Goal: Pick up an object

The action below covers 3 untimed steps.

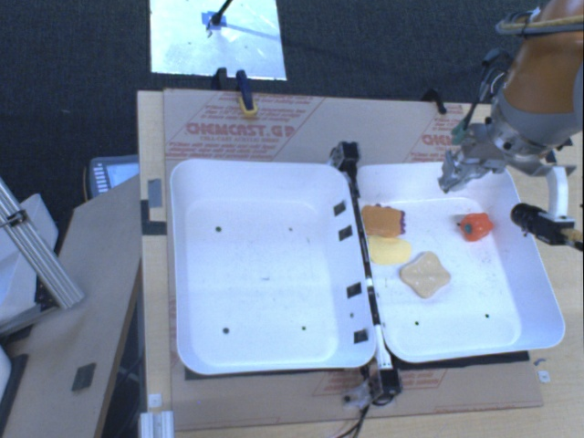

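Below end effector [453, 179], apart: orange object [474, 227] on right bin [511, 327] floor

Left white bin [265, 267]: shallow, rounded corners, a few small dark dots on its floor. Black clips [351, 261] run along the seam where it meets the neighbouring bin.

Cardboard sheet [246, 126]: brown, red print, lies flat beneath both bins.

Yellow-handled clamp [245, 94]: grips the sheet's far edge; a black clamp [220, 79] sits just beside it.

Shiny metal plate [217, 26]: square, on dark carpet [73, 62] beyond the cardboard, with a thin dark rod crossing it.

Wooden bench [91, 290]: pale, extends left of the cardboard.

Aluminium extrusion [36, 254]: slanted, at the left edge.

Small screen device [111, 173]: grey, near the bench's far-left corner.
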### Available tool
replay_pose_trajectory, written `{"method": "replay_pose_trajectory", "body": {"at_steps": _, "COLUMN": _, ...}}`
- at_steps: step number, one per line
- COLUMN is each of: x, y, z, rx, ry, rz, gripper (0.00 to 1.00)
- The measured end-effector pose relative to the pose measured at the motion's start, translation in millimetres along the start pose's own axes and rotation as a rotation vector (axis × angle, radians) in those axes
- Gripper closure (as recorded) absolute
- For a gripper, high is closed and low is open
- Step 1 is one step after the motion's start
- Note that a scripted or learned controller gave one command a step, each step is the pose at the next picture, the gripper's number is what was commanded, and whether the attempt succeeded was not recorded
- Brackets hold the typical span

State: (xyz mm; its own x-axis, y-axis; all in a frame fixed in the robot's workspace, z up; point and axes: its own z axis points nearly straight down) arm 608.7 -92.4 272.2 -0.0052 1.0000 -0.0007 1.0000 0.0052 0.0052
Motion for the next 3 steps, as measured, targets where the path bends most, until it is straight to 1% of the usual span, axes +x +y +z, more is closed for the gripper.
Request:
{"method": "replay_pose_trajectory", "body": {"at_steps": 1, "x": 108, "y": -91, "z": -22, "rx": 0.006, "ry": 0.006, "rz": -0.01, "gripper": 1.0}}
{"method": "replay_pose_trajectory", "body": {"at_steps": 2, "x": 187, "y": -70, "z": -113, "rx": -0.008, "ry": 0.006, "rz": -0.008, "gripper": 1.0}}
{"method": "replay_pose_trajectory", "body": {"at_steps": 3, "x": 245, "y": -122, "z": -138, "rx": 0.001, "ry": 0.005, "rz": -0.007, "gripper": 1.0}}
